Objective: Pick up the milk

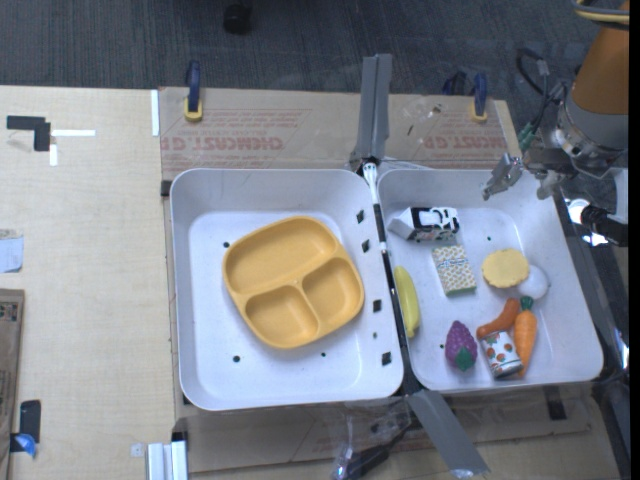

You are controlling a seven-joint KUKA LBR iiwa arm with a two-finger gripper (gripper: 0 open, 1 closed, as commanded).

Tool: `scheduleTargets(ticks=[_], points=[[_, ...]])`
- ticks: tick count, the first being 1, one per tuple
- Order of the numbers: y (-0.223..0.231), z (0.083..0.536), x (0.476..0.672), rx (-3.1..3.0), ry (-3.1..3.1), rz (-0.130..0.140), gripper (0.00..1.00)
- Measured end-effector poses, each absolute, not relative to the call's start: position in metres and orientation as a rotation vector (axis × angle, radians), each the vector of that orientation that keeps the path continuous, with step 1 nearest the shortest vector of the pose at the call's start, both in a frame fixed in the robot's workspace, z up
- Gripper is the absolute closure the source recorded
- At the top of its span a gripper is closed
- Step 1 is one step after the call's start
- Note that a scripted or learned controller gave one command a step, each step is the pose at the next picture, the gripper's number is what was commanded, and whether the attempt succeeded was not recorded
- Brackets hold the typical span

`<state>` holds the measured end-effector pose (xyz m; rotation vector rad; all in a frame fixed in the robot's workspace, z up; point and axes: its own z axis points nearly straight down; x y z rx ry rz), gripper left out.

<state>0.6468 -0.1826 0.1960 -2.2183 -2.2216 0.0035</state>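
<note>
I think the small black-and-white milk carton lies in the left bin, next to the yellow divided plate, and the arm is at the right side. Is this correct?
Not quite. In the camera view the small black-and-white milk carton lies in the right white bin, near its back edge. The yellow divided plate sits in the left white bin. The arm is at the right side, as you say.

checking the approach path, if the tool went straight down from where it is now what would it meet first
Probably the bare white floor at the upper right corner of the right bin, or that corner's rim; height is hard to judge. The tool hangs to the right of the black-and-white milk carton, not over it.
</note>
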Motion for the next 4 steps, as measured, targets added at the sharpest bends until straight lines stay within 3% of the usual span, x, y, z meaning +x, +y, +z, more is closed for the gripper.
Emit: scheduleTargets(ticks=[1, 2, 3, 4], points=[[-0.114, 0.119, 0.661, -2.190, -2.261, -0.005, 0.00], [-0.119, 0.108, 0.668, -2.180, -2.284, -0.032, 0.00], [-0.112, 0.110, 0.658, -2.124, -2.347, -0.021, 0.00], [-0.101, 0.108, 0.642, -1.990, -2.471, -0.028, 0.00]])
